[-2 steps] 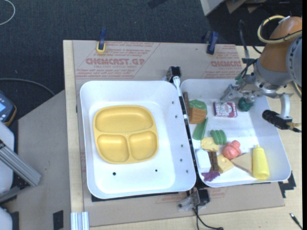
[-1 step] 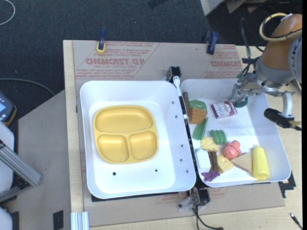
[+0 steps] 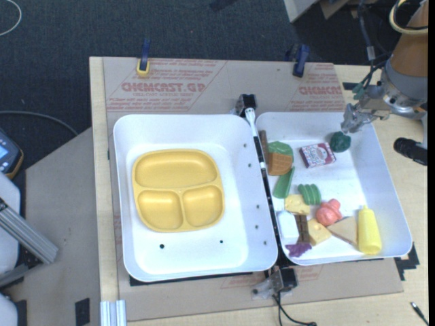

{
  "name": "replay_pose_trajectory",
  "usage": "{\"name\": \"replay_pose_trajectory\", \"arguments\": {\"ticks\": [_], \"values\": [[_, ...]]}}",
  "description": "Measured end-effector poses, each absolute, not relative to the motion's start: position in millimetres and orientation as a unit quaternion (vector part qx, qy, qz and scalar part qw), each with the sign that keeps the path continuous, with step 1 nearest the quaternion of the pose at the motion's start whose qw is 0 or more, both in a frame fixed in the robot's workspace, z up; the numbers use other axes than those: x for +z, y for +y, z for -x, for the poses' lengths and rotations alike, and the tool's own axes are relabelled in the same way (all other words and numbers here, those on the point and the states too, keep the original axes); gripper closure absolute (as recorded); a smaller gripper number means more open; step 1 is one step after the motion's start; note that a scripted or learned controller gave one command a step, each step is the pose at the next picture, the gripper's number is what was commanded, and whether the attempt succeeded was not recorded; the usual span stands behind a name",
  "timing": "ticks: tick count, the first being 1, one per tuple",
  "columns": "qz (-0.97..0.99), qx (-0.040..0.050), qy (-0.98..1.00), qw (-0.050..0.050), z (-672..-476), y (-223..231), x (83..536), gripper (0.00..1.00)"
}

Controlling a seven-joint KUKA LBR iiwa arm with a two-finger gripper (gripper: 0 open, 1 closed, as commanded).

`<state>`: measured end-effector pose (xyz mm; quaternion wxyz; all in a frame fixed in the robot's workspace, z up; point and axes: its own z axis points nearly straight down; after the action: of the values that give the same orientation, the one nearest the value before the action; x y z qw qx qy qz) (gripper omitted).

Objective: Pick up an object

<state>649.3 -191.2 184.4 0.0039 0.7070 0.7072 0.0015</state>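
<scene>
The yellow mustard bottle point(image 3: 368, 229) lay at the right bin's point(image 3: 387, 182) front edge. Toys crowded the middle; the dark green piece point(image 3: 340, 141) sat alone near the back edge, the easier target, best taken straight down. The gripper point(image 3: 355, 117) hovered just beside it, carrying nothing; how wide it stood, I couldn't tell.

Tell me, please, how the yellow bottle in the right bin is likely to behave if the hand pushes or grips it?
The yellow bottle lies on its side and looks rounded, so a sideways push would probably roll it. Its smooth, toy-like plastic suggests that it is light and perhaps slippery. It rests against the wedge-shaped tan piece, which may block rolling that way.
</scene>
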Motion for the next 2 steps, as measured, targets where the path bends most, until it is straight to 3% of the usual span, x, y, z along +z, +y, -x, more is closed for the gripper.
{"name": "replay_pose_trajectory", "arguments": {"ticks": [1, 2], "values": [[-0.707, 0.0018, 0.707, 0.004, -651.0, -192, 229, 1.00], [-0.706, -0.0005, 0.708, -0.002, -624.2, -151, 219, 1.00]]}}
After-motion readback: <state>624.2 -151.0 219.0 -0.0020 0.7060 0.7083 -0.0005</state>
